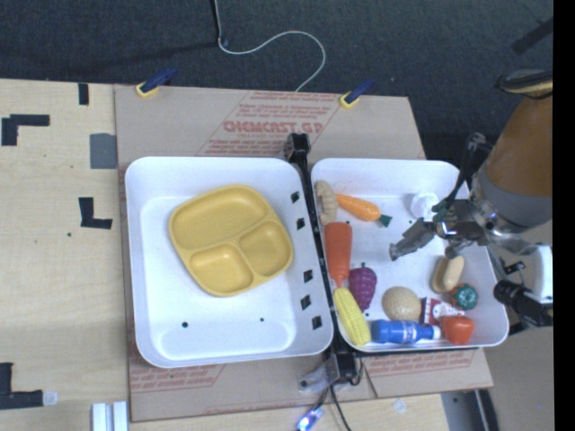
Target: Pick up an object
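The right bin (386,171) holds several toy foods. Among them are a small orange carrot (359,208), a large carrot (338,250), a purple fruit (362,285), a corn cob (350,317), a beige potato (402,303), a blue bottle (404,332), a red piece (458,329), a teal ball (464,296) and a tan oblong piece (447,274). My gripper (422,248) hangs over the right middle of this bin. It is open, one dark finger pointing left and the other just above the tan piece. Nothing sits between them.
The left bin (144,241) holds a yellow divided plate (231,239). A white piece (422,203) and a pale piece (325,200) lie near the right bin's back. Both bins stand on cardboard (269,124), with a white cable (269,43) behind.
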